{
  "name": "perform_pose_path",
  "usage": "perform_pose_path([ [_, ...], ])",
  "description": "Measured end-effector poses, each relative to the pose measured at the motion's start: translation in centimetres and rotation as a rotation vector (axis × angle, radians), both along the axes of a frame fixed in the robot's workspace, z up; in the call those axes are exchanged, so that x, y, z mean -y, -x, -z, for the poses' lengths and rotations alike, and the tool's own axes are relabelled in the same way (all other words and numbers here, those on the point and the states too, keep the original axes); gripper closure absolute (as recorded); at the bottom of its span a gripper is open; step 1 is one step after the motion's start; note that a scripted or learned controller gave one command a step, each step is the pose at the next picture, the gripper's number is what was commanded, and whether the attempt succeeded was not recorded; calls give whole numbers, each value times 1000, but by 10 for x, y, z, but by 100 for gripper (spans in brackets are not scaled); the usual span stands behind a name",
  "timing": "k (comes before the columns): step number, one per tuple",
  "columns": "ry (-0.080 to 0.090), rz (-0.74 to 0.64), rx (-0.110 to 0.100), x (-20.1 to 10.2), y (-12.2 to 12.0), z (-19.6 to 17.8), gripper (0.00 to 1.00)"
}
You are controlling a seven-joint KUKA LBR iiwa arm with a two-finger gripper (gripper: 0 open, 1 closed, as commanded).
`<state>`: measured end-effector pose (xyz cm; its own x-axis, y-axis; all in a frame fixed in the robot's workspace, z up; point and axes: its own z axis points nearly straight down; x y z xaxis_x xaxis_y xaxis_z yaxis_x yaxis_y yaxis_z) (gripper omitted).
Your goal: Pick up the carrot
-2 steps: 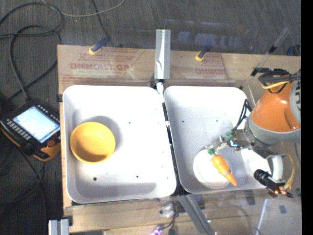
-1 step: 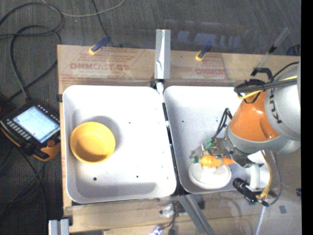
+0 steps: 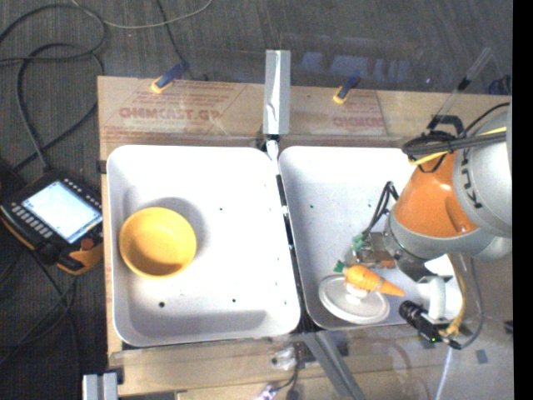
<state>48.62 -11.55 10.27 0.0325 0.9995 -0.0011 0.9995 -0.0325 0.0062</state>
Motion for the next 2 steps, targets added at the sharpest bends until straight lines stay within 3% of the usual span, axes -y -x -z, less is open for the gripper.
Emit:
perform_pose_path([
  [1,-1,33,-9,-52,3,-80,100],
  [2,0,-127,-9,-46,-21,-129,100],
])
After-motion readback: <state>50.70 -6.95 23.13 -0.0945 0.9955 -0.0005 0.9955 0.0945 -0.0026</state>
